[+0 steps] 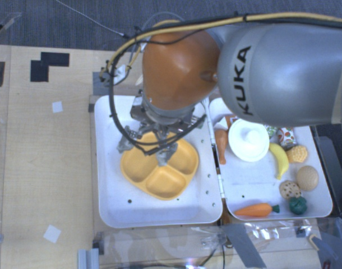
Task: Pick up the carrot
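A large grey and orange robot arm (227, 66) reaches in from the right and hangs over the left of two shallow white bins on a pale wooden surface (42, 167). The left bin (112, 206) holds a yellow divided plate (176, 178). The arm's pincer (157, 144) sits low over that plate; whether it is open or closed cannot be told, and nothing is seen gripped in it.

The right bin (322, 203) holds the carrot (253, 210), lying flat near the bin's front edge, well apart from the pincer. A white bowl (248, 140), a banana (280, 159), a cookie (289, 190) and other small toy foods lie nearby.

The pickup seems not yet begun. The next move likely calls for travelling across to the right bin, centring over the carrot, then descending.
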Robot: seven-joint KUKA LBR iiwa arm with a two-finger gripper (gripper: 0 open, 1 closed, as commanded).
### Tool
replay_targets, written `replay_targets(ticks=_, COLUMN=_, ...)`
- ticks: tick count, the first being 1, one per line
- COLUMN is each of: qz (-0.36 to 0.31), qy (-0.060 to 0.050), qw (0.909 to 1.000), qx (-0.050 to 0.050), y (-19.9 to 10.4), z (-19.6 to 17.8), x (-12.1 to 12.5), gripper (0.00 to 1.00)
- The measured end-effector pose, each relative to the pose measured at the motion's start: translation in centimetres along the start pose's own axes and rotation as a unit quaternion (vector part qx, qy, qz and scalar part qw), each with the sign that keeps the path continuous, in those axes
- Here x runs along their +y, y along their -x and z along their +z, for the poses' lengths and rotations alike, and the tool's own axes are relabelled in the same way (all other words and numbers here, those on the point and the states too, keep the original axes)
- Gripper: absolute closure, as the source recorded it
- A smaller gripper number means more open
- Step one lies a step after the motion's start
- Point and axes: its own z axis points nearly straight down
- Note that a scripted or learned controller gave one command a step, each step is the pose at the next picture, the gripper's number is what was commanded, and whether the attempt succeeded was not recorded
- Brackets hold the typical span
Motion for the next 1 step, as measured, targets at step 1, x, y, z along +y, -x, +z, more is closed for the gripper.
replay_targets(ticks=1, qz=0.082, qy=-0.006, qw=0.9966, qx=-0.005, y=1.98, z=-1.33, x=-5.63, gripper=1.00)
